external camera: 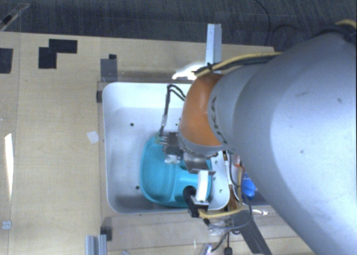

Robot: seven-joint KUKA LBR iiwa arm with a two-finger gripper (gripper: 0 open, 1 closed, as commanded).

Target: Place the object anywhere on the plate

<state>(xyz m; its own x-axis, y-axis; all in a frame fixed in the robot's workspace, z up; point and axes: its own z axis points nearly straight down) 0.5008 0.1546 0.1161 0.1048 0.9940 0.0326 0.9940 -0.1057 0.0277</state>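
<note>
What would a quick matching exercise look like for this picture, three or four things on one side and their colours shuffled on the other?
Things:
1. plate
2. bin
3. band above the wrist
4. arm

Colours:
A. orange
B. grey
C. turquoise
D. white

Pairs: 1-C, 2-D, 3-A, 4-B. The plate lies in the bin, partly under the arm.

We note a pale wood tabletop carrying a shallow white bin. Black markers sit at its far left edge, and a small white scrap lies just left of the bin.
</note>
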